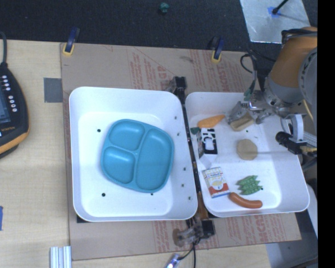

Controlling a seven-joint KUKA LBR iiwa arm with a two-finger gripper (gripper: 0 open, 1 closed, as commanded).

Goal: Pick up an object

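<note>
At the far right corner of the right bin (pixel 301 202), the gripper (pixel 241 118) clasps a tan block (pixel 242 123). A blue divided plate (pixel 137 155) fills the left bin (pixel 84 102).

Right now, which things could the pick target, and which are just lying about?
Pick candidates, right bin: carrot, tan block by the tool, round cookie, black-and-white card, small packet, green pods, sausage.

Lying about: blue divided plate, left bin, pendant, clamps.
</note>
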